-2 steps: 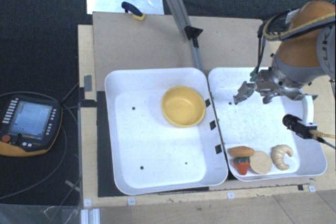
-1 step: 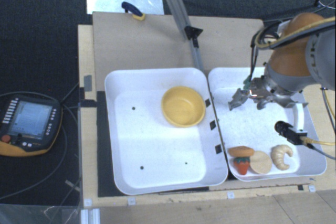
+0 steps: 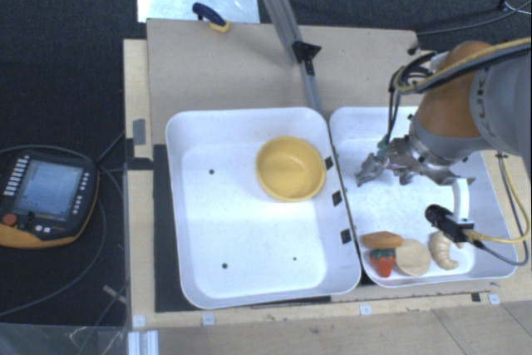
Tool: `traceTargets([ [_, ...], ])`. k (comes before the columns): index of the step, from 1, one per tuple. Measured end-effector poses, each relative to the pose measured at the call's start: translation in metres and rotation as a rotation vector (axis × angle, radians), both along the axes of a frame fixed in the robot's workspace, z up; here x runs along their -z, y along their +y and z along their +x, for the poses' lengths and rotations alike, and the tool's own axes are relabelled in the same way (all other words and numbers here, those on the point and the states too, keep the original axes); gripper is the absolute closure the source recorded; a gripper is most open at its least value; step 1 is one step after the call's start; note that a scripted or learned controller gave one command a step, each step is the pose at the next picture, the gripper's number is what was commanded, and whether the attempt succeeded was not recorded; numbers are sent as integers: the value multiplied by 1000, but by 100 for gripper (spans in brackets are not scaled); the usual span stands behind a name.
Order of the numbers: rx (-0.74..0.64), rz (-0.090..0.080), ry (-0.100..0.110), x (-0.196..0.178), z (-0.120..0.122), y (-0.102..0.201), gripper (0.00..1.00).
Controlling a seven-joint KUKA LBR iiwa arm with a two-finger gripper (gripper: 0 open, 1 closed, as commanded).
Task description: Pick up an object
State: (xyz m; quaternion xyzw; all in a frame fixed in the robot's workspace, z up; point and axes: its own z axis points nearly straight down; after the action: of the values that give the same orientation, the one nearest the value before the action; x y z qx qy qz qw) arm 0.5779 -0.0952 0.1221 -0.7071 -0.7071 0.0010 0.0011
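Gripper (image 3: 371, 170): opening cannot be told. Small, light, rigid toy foods (image 3: 413, 255) are noted just below it; a grasp across the middle is advised.

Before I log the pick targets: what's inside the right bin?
In the right bin, near its front edge, lie four small food-like items. The gripper and arm cover part of the floor.

Arm (image 3: 482, 96) cut off by right edge, hides much of right bin (image 3: 353, 129) floor and far wall. Gripper (image 3: 378, 166) finger spacing too small and blurred to tell. Strawberry-like item (image 3: 381, 262) partly hidden behind bin rim. Pendant (image 3: 41, 197) cropped at left edge.
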Motion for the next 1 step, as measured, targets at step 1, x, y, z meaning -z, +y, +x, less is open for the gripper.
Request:
traceTargets([
  [1, 0, 0, -5, -13, 1, 0, 100],
])
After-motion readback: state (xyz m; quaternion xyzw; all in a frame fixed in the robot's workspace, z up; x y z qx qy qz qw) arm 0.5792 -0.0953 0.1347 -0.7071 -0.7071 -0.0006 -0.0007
